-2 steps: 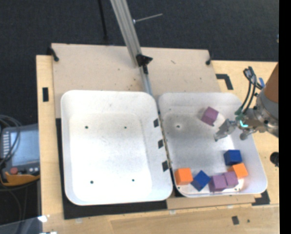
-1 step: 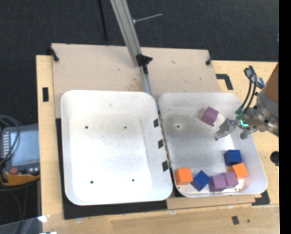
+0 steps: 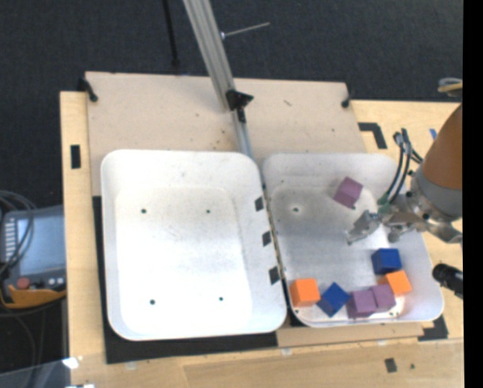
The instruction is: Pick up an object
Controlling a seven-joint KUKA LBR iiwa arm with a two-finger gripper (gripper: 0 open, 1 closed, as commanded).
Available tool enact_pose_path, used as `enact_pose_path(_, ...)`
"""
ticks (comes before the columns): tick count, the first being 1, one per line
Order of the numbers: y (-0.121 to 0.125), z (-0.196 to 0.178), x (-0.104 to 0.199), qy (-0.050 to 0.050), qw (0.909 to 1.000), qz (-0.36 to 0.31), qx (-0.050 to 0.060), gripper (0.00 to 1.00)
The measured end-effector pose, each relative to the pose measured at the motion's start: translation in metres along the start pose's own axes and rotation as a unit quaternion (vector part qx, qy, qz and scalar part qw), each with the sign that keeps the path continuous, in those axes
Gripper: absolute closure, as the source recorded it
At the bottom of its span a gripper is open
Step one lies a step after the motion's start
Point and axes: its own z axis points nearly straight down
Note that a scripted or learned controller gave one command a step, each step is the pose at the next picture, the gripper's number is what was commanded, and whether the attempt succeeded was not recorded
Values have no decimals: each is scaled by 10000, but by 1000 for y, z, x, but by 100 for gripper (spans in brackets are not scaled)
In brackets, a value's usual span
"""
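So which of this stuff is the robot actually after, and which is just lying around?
Part of the job:
- gripper
- purple cube
- blue cubes
- orange cubes
- purple cubes at the bin's edge
- right bin

Just lying about:
- left bin
- handheld controller
- metal post

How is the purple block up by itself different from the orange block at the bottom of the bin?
The lone purple cube is purple; the orange cube by the bin's lower left corner is orange. The purple one sits apart near the top of the right white bin, while the orange one sits close beside a blue cube. Both look like small cubes of similar size.
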Motion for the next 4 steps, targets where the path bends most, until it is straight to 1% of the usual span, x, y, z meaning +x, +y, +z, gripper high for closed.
enact_pose_path(1,0,44,5,2,10000,12,-3,0)
enact_pose_path(2,0,95,4,-6,10000,4,-24,0)
enact_pose_path(3,2,82,3,3,10000,45,-55,100)
enact_pose_path(4,-1,39,1,-2,10000,24,-48,100)
